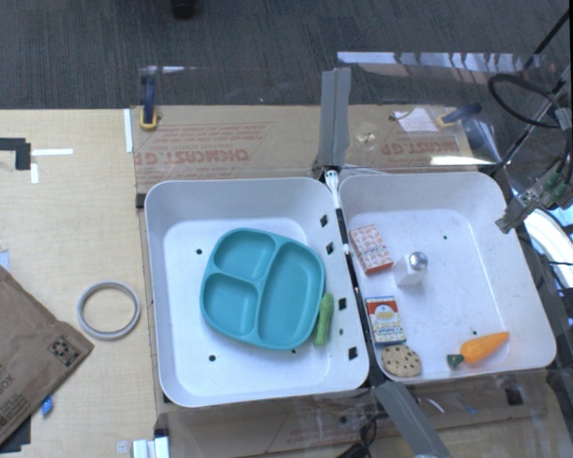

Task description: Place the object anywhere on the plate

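Off-bin items on worktop [62, 241]: tape ring [108, 308], left of left bin; brown cardboard box [23, 345], at left edge; blue-handled clamp [149, 103], behind the bins; printed cardboard sheet [218, 146], under the bins' far side.

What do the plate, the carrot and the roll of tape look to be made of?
Plate: likely moulded plastic, matte teal, one even colour with rounded compartment ridges. Carrot: probably a plastic toy, smooth uniform orange with a green stub. Tape: a pale ring, seemingly paper or masking tape, though too small to be sure.
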